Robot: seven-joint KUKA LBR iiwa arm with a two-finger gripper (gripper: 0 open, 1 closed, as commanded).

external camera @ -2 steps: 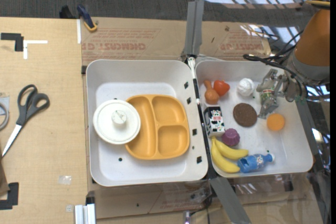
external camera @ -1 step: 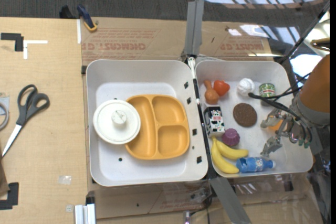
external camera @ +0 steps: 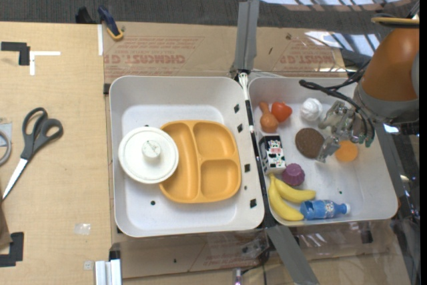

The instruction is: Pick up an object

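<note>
The right bin (external camera: 380,193) holds several small items. My gripper (external camera: 331,143) hangs low over its right half, between a brown round disc (external camera: 307,142) on its left and an orange ball (external camera: 347,153) on its right. It stands very close to both. A white crumpled item (external camera: 311,108) lies just behind it. Further left are a red tomato-like piece (external camera: 282,111), an orange piece (external camera: 268,122) and a black-and-white box (external camera: 272,154). Toward the front lie a purple item (external camera: 293,175), yellow bananas (external camera: 287,198) and a blue bottle (external camera: 325,209).
The left bin (external camera: 127,210) carries a yellow divided plate (external camera: 203,160) and a white round lid (external camera: 148,154). Scissors (external camera: 32,137) lie on the bench at the left. The arm's orange band (external camera: 393,67) rises over the right bin's back right corner.
</note>
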